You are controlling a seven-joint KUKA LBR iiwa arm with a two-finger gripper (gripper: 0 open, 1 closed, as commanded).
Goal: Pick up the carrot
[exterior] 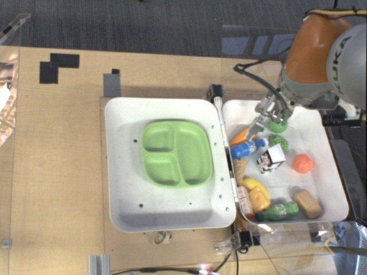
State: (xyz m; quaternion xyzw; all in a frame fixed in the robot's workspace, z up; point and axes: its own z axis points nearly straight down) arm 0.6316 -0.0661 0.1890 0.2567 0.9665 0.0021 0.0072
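Note:
The carrot (239, 137) is a small orange piece near the left wall of the right bin (327, 148), just above a blue bottle (248, 149). My gripper (256, 129) reaches down at a slant from the upper right. Its tip is right at the carrot's upper right end and hides part of it. I cannot tell whether the carrot is gripped.
The right bin also holds a white and black item (273, 158), an orange ball (303, 164), green round pieces (278, 141), a banana (252, 184), a green bottle (278, 211) and a brown loaf (307, 203). A green divided plate (175, 153) lies in the left bin (123, 211).

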